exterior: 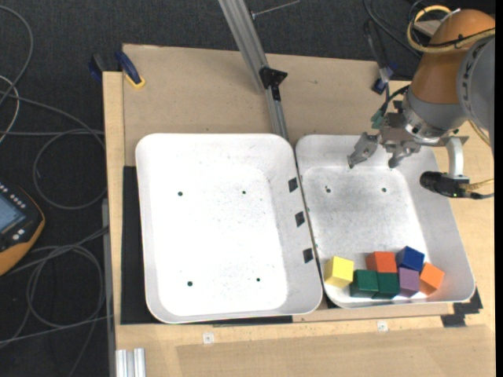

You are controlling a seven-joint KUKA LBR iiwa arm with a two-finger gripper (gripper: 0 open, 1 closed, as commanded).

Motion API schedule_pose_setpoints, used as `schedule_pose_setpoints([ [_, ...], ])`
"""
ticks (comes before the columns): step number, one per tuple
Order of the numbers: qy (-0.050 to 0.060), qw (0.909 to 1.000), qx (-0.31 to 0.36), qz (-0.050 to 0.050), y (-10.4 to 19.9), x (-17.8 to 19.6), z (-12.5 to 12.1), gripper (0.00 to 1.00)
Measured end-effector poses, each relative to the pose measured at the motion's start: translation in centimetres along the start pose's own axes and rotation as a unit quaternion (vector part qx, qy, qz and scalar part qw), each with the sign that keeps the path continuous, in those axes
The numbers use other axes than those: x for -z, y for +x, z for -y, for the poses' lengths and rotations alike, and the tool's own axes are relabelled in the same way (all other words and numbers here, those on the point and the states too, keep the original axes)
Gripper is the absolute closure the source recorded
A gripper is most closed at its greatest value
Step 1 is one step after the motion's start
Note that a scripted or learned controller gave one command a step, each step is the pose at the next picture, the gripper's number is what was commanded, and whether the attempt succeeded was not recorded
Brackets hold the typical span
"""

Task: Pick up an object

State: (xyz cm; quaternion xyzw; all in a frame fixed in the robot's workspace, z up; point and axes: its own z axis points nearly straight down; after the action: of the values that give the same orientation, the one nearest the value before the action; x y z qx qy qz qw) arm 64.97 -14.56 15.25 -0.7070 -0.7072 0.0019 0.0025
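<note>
Crowding the right bin [440, 218]: seven blocks [383, 273], two orange.

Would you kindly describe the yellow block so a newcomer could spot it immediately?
Find the right-hand shallow white bin and look along its near edge, where small coloured blocks cluster. The small yellow cube sits at the cluster's left end, beside a green block, the sole yellow one.

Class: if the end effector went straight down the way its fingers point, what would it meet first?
Probably the bare floor of the right bin near its far end. The end effector hangs open there, and the blocks lie well nearer the camera. Its height is unclear.
</note>
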Motion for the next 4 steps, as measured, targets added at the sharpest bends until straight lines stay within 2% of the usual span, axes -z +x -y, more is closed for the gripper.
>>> schedule_pose_setpoints([
  [1, 0.0, 1.0, 0.0, 0.0, 0.1, -5.3, 0.1, 0.0],
  [2, -0.004, 1.0, 0.0, 0.0, 0.1, -3.8, -0.2, 1.0],
  [4, -0.006, 1.0, 0.001, 0.001, 0.8, 5.2, -0.4, 1.0],
])
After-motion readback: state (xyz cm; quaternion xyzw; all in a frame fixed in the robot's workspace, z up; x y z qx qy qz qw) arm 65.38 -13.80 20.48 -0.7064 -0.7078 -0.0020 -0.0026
